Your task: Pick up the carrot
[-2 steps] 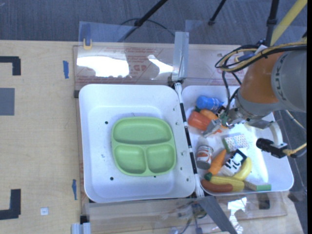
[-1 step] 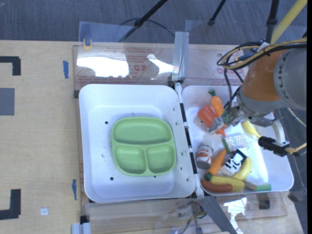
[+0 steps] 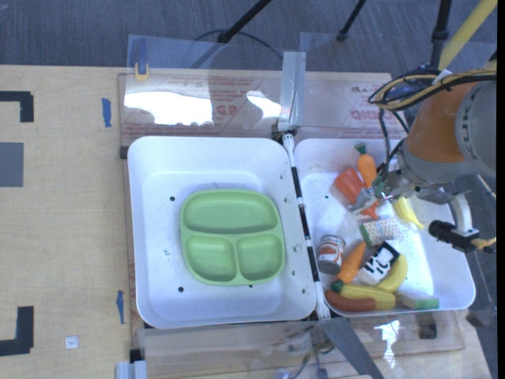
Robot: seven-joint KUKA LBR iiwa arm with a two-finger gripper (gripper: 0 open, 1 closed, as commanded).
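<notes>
Camera view shows the carrot (image 3: 353, 260) in the right bin (image 3: 458, 290), lying at a slant between a small can (image 3: 331, 252) and a black-and-white box (image 3: 382, 260). It lies below and a little left of the gripper (image 3: 372, 198), which hangs low over an orange-red toy (image 3: 348, 185). Whether the jaws are wide or narrow cannot be told from here.

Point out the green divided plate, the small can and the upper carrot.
green divided plate (image 3: 231, 212), camera view, top compartment.
small can (image 3: 330, 253), camera view, its side.
upper carrot (image 3: 367, 168), camera view, orange body.
</notes>
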